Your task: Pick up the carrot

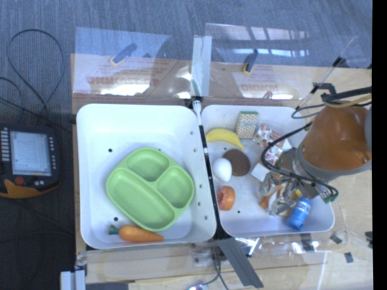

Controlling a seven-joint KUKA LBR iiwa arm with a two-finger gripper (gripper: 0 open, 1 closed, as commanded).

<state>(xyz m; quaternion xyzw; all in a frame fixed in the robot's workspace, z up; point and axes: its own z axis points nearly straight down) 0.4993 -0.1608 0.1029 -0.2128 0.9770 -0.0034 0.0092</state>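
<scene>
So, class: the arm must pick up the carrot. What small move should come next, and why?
Probably swing the gripper left, across the divider, toward the carrot. The carrot lies at the left bin's near edge, beside the green plate, while the gripper hangs over the right bin's clutter.

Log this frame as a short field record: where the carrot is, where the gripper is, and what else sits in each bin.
carrot: left bin, near front edge, lying flat just in front of the green plate
gripper: over right bin, far from carrot
arm: orange band, entering from right
left bin contents: green divided plate, carrot
right bin contents: banana, white egg, brown round item, tomato, blue bottle, cracker box
task status: carrot not picked up
</scene>
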